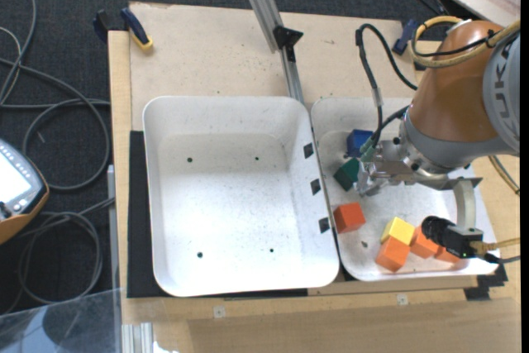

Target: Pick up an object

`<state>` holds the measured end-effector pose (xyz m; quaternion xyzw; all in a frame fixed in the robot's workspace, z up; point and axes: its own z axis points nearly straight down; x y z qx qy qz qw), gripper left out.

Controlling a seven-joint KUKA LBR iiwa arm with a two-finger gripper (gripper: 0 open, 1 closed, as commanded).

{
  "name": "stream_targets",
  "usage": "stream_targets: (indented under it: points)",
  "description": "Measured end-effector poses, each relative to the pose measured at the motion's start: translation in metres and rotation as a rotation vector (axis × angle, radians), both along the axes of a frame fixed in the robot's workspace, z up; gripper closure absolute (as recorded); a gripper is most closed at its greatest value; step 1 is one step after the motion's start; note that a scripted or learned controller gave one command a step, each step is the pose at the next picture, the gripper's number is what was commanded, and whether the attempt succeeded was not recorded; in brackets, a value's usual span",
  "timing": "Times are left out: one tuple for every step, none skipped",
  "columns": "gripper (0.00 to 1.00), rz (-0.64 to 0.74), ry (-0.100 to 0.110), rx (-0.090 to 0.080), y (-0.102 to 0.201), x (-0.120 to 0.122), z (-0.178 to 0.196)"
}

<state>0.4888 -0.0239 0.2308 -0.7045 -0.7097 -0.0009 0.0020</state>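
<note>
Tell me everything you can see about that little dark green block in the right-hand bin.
The green block is a small, dark green cube, plain and matte, perhaps wood or plastic. It sits tilted in the right bin, near the wall shared with the left bin. A blue block lies just behind it, an orange block in front. The pincer sits right beside it; whether they touch is unclear.

Even, soft light is falling from above, leaving the white bins [223,194] bright left of the claw [364,178] and throwing only faint shadows beneath it. Fine detail is blurring slightly throughout, and the dark floor [58,29] far to its left is staying dim.
</note>
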Motion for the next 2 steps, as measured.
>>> stream_targets:
  points:
    - [1.00,-0.001,0.000,-0.001,0.048,0.007,-0.007]
    - [1.00,-0.001,-0.001,-0.002,0.096,0.008,-0.010]
